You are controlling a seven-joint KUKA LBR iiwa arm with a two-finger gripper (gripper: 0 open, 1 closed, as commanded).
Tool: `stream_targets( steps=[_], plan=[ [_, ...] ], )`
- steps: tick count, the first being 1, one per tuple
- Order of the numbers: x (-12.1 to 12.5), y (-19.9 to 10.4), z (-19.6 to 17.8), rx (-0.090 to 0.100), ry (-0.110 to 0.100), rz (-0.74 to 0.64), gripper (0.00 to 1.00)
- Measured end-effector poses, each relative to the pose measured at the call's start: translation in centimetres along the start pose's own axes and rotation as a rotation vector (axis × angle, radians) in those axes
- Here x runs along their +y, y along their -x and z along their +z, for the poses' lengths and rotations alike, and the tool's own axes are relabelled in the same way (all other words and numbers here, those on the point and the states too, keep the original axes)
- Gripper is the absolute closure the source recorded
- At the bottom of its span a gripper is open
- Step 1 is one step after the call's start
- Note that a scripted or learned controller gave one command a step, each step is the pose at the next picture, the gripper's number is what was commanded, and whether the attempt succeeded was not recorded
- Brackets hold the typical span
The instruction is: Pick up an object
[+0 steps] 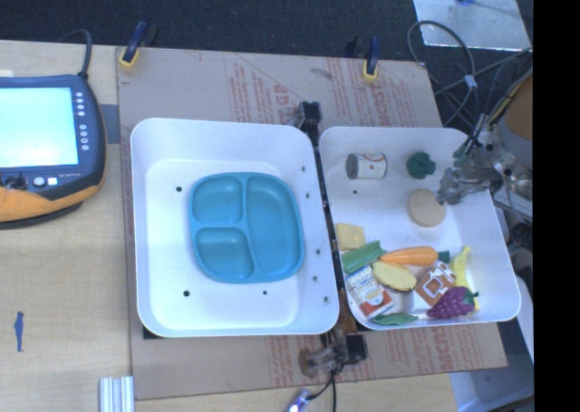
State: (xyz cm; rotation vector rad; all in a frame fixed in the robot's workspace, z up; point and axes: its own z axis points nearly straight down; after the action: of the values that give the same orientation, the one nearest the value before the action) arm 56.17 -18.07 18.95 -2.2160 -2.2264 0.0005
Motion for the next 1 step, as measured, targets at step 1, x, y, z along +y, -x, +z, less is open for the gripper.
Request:
stream_targets(
  steps=[1],
  plan=[
    [9.17, 1.30, -2.85, 0.000, 0.000, 0.001, 1.00]
  ],
)
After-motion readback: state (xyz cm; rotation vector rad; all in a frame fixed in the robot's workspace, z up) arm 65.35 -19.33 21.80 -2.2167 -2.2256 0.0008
